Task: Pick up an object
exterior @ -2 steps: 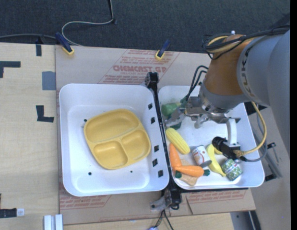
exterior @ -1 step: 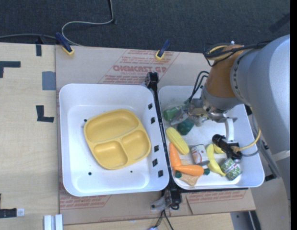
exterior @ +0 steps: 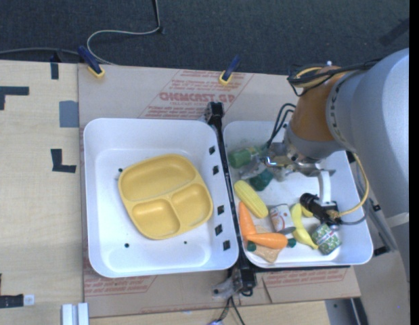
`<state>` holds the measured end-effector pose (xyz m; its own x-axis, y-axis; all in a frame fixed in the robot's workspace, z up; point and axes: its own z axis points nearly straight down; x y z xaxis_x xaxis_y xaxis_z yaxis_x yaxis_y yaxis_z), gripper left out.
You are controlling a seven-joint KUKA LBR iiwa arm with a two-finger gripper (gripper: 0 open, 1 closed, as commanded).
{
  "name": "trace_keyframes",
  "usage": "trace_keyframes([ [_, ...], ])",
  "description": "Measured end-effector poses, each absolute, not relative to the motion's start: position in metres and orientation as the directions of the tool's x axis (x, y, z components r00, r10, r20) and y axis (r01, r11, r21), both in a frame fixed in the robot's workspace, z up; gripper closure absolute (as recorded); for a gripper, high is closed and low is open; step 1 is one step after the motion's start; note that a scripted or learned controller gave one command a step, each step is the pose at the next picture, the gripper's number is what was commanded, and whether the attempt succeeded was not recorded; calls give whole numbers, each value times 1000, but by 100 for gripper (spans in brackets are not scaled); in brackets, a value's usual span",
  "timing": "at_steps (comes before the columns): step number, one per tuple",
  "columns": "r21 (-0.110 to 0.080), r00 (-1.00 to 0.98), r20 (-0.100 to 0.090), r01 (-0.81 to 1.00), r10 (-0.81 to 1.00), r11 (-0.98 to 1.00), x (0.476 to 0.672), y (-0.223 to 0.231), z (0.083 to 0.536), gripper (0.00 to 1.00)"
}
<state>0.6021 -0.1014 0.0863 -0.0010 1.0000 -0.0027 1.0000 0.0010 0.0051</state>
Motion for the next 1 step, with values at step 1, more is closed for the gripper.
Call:
trace_keyframes([
  [1,4,-1,-2,1000,1000,1,602,-101,96,100],
])
